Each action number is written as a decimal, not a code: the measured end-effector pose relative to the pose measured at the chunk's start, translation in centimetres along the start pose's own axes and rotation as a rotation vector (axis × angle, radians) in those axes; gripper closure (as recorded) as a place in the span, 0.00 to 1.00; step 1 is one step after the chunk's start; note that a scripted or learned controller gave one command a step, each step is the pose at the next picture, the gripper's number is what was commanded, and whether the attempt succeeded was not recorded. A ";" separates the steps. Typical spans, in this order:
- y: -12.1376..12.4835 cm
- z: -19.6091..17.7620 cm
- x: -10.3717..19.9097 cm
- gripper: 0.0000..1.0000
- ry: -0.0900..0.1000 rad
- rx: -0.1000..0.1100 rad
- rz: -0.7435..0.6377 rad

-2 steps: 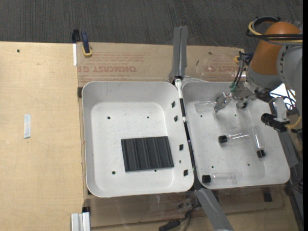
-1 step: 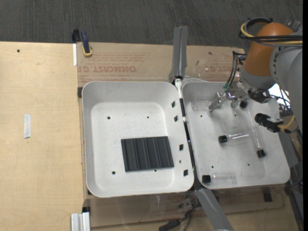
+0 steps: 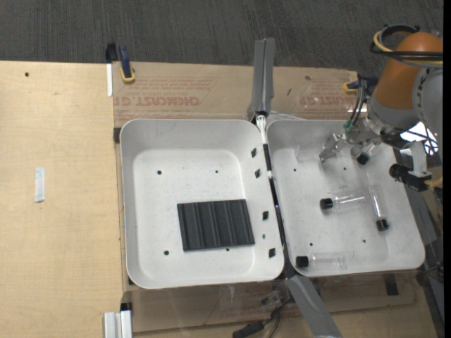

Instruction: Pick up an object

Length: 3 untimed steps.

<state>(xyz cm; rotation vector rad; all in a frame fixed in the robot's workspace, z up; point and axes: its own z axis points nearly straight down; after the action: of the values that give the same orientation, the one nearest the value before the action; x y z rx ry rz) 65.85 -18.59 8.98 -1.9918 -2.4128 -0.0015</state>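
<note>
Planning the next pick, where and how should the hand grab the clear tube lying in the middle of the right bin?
Grip the clear tube mid-body, coming straight down, fingers across its width. It lies flat, roughly left-right, black cap at its left end.

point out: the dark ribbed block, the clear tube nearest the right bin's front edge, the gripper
dark ribbed block [image 3: 215, 224]: camera view, middle of its grooved top face, left bin.
clear tube [image 3: 324, 261]: camera view, its clear body, beside the black cap.
gripper [image 3: 340, 145]: camera view, metal tip over the right bin's rear.
</note>
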 end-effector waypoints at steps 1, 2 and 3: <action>-5.1 -0.1 2.1 0.00 -0.007 -0.005 -0.048; -10.0 0.0 5.3 0.00 -0.010 -0.006 -0.076; -10.0 -0.9 5.2 1.00 -0.010 -0.006 -0.072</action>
<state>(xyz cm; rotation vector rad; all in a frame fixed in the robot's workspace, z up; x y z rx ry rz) 55.07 -15.35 10.05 -1.9108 -2.4921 -0.0004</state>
